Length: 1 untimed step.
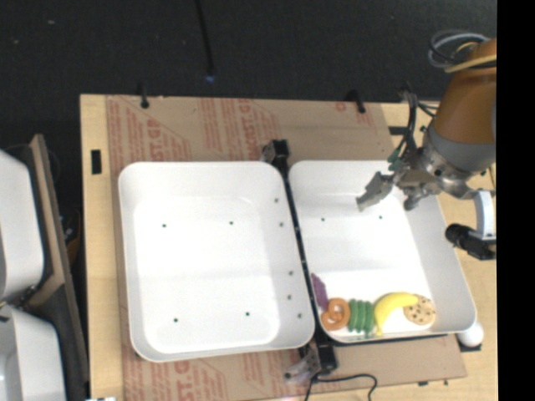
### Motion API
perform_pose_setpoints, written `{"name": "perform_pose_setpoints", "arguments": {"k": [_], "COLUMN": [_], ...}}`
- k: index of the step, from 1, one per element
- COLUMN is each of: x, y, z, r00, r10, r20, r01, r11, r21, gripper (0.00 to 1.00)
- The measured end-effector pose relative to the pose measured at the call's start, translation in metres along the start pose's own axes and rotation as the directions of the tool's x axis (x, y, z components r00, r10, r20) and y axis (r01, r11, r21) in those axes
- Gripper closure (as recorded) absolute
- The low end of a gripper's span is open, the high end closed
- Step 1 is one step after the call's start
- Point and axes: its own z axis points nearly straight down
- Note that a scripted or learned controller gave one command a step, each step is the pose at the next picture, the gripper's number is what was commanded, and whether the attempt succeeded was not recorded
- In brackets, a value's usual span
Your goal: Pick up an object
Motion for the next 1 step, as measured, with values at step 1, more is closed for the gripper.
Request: {"name": "perform_pose_setpoints", "arguments": {"k": [1], "x": [-0.0005], "y": [0.0002], "z": [-0.0106], "r00": [1.000], "r10": [0.000], "r20": [0.000], "r01": [0.000], "r11": [1.000], "r21": [-0.001], "gripper": [1.00]}}
